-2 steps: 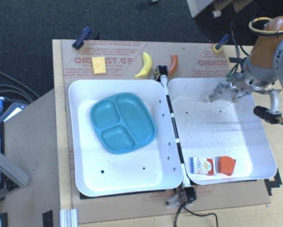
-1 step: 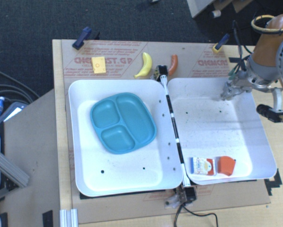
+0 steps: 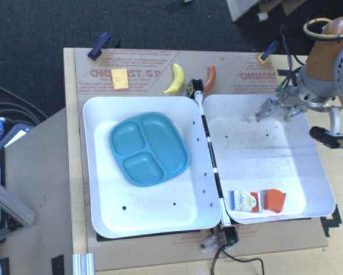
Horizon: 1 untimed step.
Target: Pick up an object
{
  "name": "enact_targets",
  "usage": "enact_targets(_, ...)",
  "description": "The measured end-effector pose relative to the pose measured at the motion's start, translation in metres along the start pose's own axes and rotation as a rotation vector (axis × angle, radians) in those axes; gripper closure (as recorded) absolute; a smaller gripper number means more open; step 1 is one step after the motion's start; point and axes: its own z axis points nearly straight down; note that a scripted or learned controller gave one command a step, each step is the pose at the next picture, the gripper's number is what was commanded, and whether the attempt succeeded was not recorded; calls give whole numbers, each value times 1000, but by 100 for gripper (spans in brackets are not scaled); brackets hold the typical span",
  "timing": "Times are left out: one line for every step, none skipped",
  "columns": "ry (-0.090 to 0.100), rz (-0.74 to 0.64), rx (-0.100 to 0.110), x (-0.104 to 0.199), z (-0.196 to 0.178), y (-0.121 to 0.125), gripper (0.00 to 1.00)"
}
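A small carton, white and blue at one end and orange at the other, lies on its side near the front edge of the right bin. A blue divided plate rests in the left bin. My gripper hangs over the far part of the right bin, well behind the carton. Its fingers are spread open with nothing between them.
Behind the bins, a yellow toy banana, an orange sausage-shaped toy and a yellow block lie on the board. A black hinge strip runs between the bins. Blue clamps hold the board's far corners.
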Motion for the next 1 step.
enact_targets(-6,-1,-5,-1,-11,1,100)
